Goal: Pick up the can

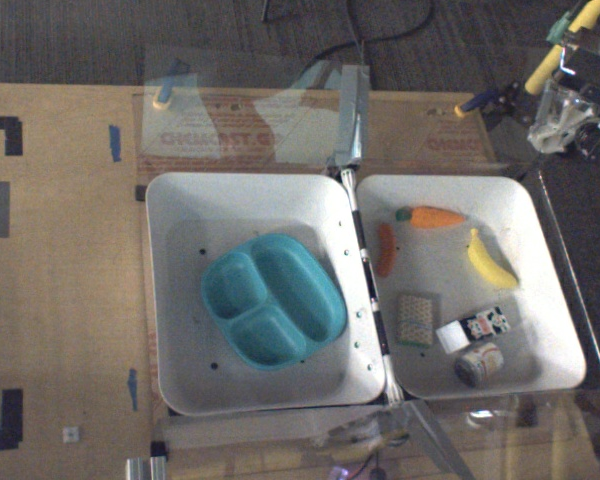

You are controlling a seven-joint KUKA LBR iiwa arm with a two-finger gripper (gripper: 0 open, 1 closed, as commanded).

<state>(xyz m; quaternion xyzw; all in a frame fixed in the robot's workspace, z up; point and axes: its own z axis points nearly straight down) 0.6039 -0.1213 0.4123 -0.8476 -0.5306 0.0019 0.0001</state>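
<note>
A robotics lab or test bench, by the look of it — two shallow white bins [185, 203] sit side by side on a cardboard-covered bench [60, 258] marked with black and blue tape. Loose black cable [365, 13] trails over grey carpet [100, 23] behind — no household furnishings.

Counter and floor seen from above

A pale wooden counter [60, 298] is carrying black and blue tape marks, while dark carpet [130, 18] is showing behind it, with a black cable [380, 13] looping across.
</note>
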